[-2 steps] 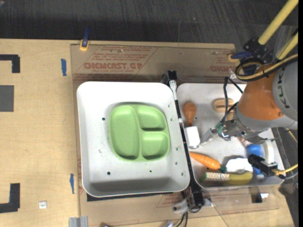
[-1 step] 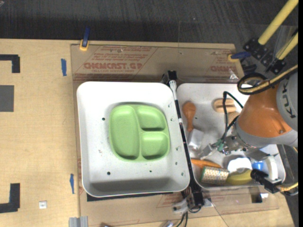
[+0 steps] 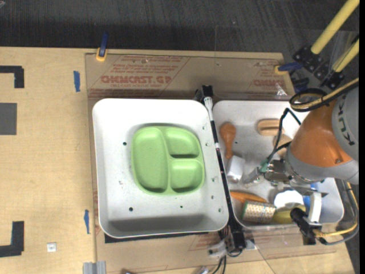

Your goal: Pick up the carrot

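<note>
Down at the front edge of the right bin (image 3: 336, 207), the carrot (image 3: 246, 197) lies along the wall, just above a speckled can (image 3: 259, 212), so it's boxed in and awkward to reach. Hovering right there is the pincer (image 3: 272, 173), though I can't tell whether it's released or clenched. Over in the left bin (image 3: 108, 170), a green divided plate (image 3: 168, 160) sits centred, out of play.

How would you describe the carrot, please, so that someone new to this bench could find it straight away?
Start at the right bin, the one the arm reaches into. Along its near left side lies the carrot, a slim orange stick lying almost level. It sits just above a speckled cylinder; unlike the pear-shaped orange piece farther back, it is long and thin.
</note>
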You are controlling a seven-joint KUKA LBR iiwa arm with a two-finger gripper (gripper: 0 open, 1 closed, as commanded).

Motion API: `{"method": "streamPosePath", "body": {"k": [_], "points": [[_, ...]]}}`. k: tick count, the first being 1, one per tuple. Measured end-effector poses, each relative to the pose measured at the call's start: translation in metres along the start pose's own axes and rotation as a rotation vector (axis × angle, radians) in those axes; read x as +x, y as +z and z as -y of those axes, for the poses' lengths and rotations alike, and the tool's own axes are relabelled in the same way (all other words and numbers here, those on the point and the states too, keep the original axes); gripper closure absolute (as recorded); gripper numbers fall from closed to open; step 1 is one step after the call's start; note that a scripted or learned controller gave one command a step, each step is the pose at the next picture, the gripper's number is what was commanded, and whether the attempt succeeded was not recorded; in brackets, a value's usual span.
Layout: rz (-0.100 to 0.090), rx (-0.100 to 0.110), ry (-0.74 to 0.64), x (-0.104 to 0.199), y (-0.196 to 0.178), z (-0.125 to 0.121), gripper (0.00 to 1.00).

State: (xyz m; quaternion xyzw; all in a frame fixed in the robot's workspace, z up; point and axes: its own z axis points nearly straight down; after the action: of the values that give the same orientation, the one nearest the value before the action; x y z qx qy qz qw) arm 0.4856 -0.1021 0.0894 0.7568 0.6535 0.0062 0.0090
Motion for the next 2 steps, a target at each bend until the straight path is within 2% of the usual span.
{"method": "streamPosePath", "body": {"k": [1, 2], "points": [[-0.002, 0.015, -0.102, -0.019, -0.099, -0.001, 0.0], [-0.002, 0.016, -0.119, -0.009, -0.006, 0.003, 0.0]]}}
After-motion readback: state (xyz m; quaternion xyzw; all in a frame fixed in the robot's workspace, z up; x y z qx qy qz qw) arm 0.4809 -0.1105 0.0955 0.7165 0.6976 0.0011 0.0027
